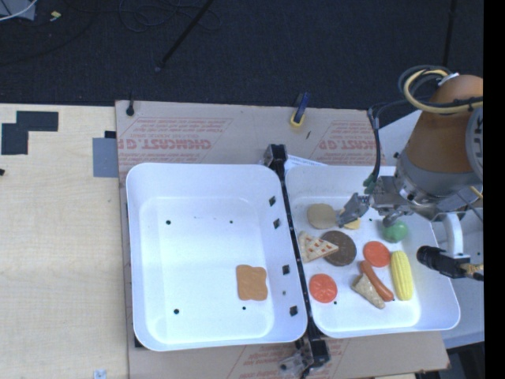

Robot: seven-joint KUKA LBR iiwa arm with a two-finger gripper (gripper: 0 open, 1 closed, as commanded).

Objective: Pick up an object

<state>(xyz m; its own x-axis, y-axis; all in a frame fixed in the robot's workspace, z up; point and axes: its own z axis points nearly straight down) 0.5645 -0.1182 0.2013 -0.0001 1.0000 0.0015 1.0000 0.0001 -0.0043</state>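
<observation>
Progress: early, nothing lifted as far as can be judged. Hand [353,210] low inside the right bin [442,322], near its back half, just right of the tan round piece [321,215] and just above the dark brown patty [342,247]. Finger opening not readable at this angle; cannot tell whether wide or narrow, and no item visible between the fingers. Small yellow bit [352,224] seen just under the hand, identity unclear.

Candidates, all placed relative to the brown patty: waffle wedge [317,248] touching its left side; red-orange disc [376,253] just right; second red disc [323,288] below-left; sausage [376,280] and pale wedge [368,290] below-right, touching each other; corn cob [402,274] further right; green ball [394,230] up and right, close under the wrist. Toast slice [252,283] well apart to the left, alone in the left bin [150,212].

Done: approach into the right bin, hand down among the items. Left: closing on one piece, lifting clear, confirming the hold. Likeliest target judged to be the tan round piece or the yellow bit, being nearest the hand. Crowding around the patty noted as a risk for a clean grasp.
</observation>
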